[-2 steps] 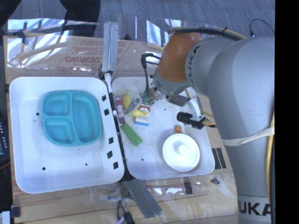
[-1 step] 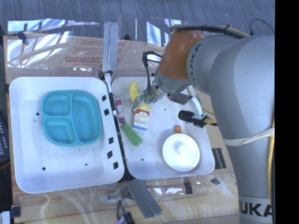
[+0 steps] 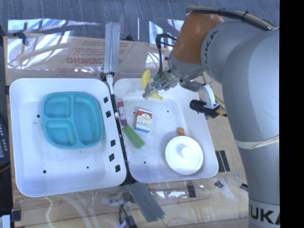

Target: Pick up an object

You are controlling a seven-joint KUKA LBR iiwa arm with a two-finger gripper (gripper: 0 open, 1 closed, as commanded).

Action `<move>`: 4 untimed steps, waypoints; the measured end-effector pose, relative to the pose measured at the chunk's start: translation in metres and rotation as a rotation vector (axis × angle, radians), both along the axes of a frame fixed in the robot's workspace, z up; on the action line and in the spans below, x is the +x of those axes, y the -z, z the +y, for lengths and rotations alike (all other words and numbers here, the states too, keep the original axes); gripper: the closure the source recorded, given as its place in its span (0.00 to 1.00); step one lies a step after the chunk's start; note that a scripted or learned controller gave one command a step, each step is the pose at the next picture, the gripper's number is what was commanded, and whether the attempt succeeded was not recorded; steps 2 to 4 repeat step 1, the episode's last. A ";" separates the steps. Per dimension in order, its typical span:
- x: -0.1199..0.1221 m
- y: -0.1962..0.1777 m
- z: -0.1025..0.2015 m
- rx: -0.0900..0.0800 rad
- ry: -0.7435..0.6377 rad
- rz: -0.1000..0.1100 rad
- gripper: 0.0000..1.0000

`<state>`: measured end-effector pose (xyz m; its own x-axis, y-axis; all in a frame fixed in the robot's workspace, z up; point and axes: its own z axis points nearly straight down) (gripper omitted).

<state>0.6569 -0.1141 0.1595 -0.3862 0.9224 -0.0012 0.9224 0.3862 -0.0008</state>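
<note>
Several small things lie in the right bin (image 3: 209, 151), and the gripper (image 3: 153, 90) sits over one of them at the bin's upper edge, a little above the middle of the frame: a yellow object (image 3: 147, 78), banana-like in shape, part of it hidden under the metal. Whether the claw stands apart or together cannot be told from this slanted view, nor whether the yellow piece is between it.

By its look the yellow object is a light plastic toy: stiff, smooth, probably slippery, curved so that it may roll or squirt out sideways when squeezed. The best hold is likely across its narrow middle, square to its length, and not at the tapered ends.

Below it lie other candidates. A small printed box (image 3: 143, 120) near the bin's middle looks light and flat-sided, easy to pinch across its short width. A green stick (image 3: 134, 137) lies slanted beside the divider. A round white lid-like dish (image 3: 184, 154) at lower right looks too wide to span. A blue divided plate (image 3: 73, 118) rests in the left bin (image 3: 23, 175).
</note>
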 end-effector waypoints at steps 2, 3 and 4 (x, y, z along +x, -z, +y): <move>-0.001 -0.053 0.046 0.001 0.150 0.000 1.00; -0.001 -0.053 0.046 0.001 0.150 0.000 1.00; -0.001 -0.053 0.046 0.001 0.150 0.000 1.00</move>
